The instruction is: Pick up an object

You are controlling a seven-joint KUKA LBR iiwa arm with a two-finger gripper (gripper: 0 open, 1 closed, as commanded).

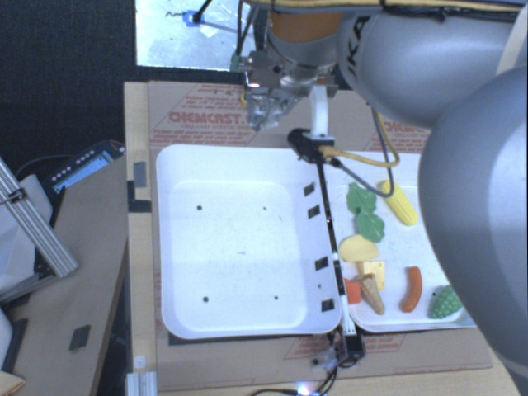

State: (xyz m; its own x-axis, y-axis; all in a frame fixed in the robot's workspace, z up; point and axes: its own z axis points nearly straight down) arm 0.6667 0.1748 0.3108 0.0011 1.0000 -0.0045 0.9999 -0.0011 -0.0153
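Note:
My gripper (262, 115) hangs high over the far rim of the left bin (239, 246), above the cardboard behind it, and I see nothing in it. The toy foods lie in the right bin (412, 242). A yellow corn cob (402, 205) is farthest back, with two green leafy pieces (360, 198) (370, 226) to its left. Closer to the front are a yellow rounded fruit (358, 247), a cheese-coloured block (375, 270), an orange piece (353, 290), a tan cone (372, 295), a red-orange sausage (411, 289) and a green bumpy piece (445, 302).
The arm's big grey links cover the right part of the right bin. A black divider strip (328, 238) runs between the two bins. Cardboard (198, 114) lies under the bins. A metal rail (33, 229) and a small device (82, 165) sit at the left, off the bench.

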